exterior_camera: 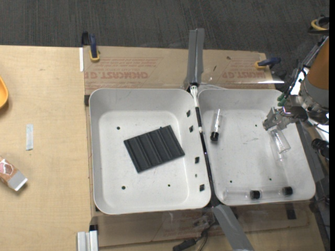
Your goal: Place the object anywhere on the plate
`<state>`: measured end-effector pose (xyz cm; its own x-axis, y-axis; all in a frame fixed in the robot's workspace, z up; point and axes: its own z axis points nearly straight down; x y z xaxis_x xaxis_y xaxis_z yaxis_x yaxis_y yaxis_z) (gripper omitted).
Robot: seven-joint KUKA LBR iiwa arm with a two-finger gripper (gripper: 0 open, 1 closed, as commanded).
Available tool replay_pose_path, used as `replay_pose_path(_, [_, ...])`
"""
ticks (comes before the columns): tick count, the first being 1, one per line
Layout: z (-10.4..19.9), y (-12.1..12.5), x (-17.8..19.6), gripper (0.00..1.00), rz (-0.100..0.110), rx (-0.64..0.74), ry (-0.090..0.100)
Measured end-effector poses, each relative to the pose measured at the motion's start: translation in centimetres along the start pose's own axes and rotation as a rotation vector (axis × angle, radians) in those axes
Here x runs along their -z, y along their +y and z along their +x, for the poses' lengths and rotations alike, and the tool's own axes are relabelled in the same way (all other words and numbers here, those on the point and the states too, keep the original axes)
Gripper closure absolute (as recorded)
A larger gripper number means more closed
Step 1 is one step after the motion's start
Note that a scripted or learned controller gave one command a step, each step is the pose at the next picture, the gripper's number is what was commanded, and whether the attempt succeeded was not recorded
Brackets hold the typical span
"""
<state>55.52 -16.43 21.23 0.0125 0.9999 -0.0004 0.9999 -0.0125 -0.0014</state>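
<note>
- Nearest the lens, a grey bar [233, 229] juts out at a slant from under the seam where the 2 bins meet.
- Just behind it, 2 small black pieces [255, 194] sit along the near wall of the right bin [309, 184], well apart from each other.
- Over the right side of that bin hangs the gripper [278, 139], pale and see-through below the grey arm [316, 82] that reaches in from the right; whether it is spread wide or drawn narrow cannot be told, and nothing is seen held in it.
- Across the same bin, near its left wall and toward the far side, lies the object [215, 125], a slim silver cylinder with a black tip pointing toward the camera; it is well apart from the gripper.
- At the middle of the left bin [97, 156] lies the plate [154, 148], a dark ridged rectangle, flat and turned at an angle to the bin's walls, with nothing on it.
- Behind both bins, 2 blue clamps [92, 46] pin a sheet of printed cardboard [131, 73] to the bench [42, 88].
- On the bench's bare wood to the left rest a small grey strip [29, 137] and a brown-and-white packet [11, 174], with an orange rim [2, 94] at the edge.
</note>
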Motion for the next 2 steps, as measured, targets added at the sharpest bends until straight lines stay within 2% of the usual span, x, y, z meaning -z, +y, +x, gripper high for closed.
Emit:
replay_pose_path(1, [4.3,-2.6,6.7,1.0,0.001,-0.35,-0.002])
replay_pose_path(2, [8.7,-6.6,12.0,1.0,0.002,-0.534,-0.003])
